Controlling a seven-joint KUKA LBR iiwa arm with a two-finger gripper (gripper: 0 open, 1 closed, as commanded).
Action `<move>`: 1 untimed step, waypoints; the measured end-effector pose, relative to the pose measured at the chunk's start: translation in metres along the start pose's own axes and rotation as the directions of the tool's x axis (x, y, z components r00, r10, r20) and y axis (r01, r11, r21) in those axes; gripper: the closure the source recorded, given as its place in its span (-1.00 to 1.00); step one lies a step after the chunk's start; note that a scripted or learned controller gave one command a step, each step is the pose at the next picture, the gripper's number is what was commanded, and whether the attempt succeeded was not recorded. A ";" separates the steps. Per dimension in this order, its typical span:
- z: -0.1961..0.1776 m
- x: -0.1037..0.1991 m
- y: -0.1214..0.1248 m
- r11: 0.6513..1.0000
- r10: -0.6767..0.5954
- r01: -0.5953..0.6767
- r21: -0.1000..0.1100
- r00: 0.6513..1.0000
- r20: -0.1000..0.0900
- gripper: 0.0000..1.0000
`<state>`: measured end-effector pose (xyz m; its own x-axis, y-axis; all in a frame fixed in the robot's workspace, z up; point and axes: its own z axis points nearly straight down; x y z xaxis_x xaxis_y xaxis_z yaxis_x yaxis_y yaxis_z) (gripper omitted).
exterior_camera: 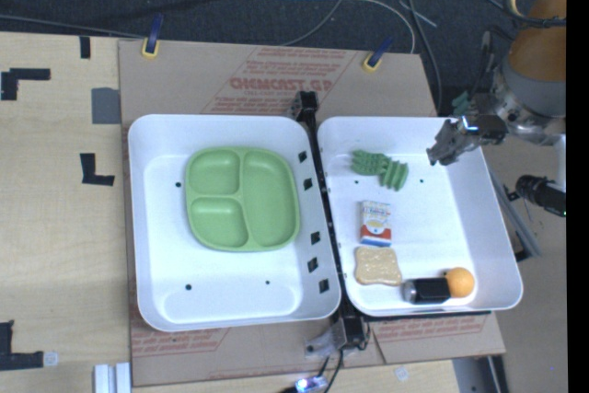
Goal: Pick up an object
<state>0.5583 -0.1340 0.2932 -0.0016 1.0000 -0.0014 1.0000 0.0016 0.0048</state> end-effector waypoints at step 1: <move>0.002 0.052 0.004 1.000 -0.004 0.004 0.005 1.000 -0.002 1.00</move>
<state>0.5625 -0.0822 0.2914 -0.0055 1.0000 0.0008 1.0000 0.0055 0.0000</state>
